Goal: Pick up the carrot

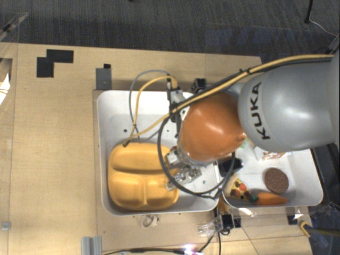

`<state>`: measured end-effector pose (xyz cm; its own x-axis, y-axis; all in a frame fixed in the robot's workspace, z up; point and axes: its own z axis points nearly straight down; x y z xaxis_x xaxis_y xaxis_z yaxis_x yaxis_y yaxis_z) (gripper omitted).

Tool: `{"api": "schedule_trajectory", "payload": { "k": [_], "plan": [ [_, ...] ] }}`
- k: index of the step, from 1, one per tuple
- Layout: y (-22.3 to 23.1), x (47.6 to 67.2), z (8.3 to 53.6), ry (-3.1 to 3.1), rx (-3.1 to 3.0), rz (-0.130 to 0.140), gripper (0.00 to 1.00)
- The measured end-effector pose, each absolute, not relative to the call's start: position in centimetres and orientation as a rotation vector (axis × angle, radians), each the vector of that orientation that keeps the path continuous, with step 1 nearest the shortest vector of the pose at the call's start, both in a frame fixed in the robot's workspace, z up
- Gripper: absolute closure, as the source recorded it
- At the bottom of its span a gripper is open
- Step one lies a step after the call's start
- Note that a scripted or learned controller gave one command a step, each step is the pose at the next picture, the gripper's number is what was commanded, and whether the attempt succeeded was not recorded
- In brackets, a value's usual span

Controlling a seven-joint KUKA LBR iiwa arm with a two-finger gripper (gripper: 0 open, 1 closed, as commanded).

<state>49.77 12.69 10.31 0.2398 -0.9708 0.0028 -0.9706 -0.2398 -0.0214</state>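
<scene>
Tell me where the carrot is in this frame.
The carrot lies in the right bin, near its front edge, just below the brown disc and right of a small cluster of colourful pieces.

carrot (271,198): orange | bread (139,175): yellow-tan | disc (277,180): brown | bins (114,110): white | arm (287,108): grey, orange band | bench (48,158): pale wood
</scene>
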Motion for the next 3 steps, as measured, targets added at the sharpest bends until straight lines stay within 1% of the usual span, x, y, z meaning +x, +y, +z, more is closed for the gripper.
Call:
{"api": "schedule_trajectory", "payload": {
  "k": [1,2,3],
  "plan": [
    [12.5,49.8,11.1,1.933,-2.462,-0.023,1.0],
    [13.0,49.4,10.5,1.492,-2.745,-0.027,1.0],
    [13.2,49.3,12.9,1.387,-2.809,-0.008,1.0]
  ]
}}
